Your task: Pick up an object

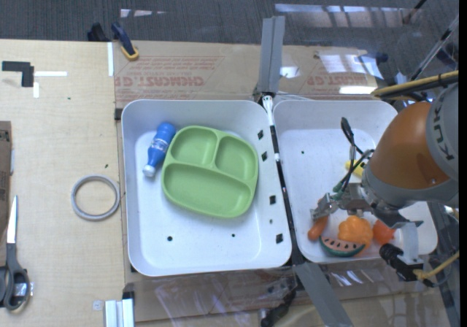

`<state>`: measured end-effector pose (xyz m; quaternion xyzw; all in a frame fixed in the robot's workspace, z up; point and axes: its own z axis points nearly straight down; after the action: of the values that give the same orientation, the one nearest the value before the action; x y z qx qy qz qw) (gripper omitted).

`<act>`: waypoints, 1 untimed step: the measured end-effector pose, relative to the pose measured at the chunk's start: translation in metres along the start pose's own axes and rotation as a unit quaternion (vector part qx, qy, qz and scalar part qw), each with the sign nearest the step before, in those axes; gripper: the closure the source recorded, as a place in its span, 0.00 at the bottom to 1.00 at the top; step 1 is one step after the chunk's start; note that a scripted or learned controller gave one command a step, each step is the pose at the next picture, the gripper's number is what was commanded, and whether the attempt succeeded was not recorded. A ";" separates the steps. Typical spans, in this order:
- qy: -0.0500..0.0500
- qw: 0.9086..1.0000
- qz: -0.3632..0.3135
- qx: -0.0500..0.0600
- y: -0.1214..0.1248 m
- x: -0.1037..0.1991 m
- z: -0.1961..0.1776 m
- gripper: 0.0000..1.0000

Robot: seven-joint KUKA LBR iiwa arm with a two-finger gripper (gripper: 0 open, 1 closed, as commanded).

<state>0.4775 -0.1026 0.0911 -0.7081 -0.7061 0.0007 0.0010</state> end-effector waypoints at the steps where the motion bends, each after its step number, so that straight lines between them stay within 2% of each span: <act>1: 0.000 1.000 0.002 0.000 0.001 -0.001 -0.009 1.00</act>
<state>0.4780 -0.1033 0.0997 -0.7092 -0.7051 0.0007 0.0009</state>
